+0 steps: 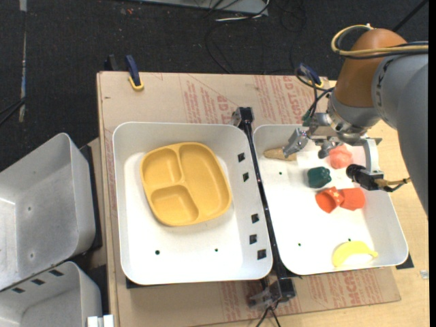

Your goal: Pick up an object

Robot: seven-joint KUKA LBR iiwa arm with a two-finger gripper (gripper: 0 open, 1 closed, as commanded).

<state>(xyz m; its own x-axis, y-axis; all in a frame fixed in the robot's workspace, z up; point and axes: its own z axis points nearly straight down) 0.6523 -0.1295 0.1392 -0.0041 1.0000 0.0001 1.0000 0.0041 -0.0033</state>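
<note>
Banana (353, 253): yellow, lying in the right bin (293, 251) beside its near edge, toward the near right corner.
Orange pieces (340, 199): two, touching, mid-bin toward the right edge.
Green lump (318, 177): dark, just left of the orange pieces, close below the gripper.
Pink piece (340, 157): near the far edge, partly hidden by the wrist.
Tan piece (274, 153): flat, by the far left corner of the right bin, at the tip of the gripper.
Gripper (298, 144): low over the far left part of the right bin, pointing left; jaws too small and shadowed to judge, cannot tell whether apart or together; nothing seen between them.
Left bin (129, 251): white, holding a yellow tray (184, 182) with three sections, set toward the far left corner.
Arm (381, 67): grey with orange band, entering over the bench's far right corner.
</note>
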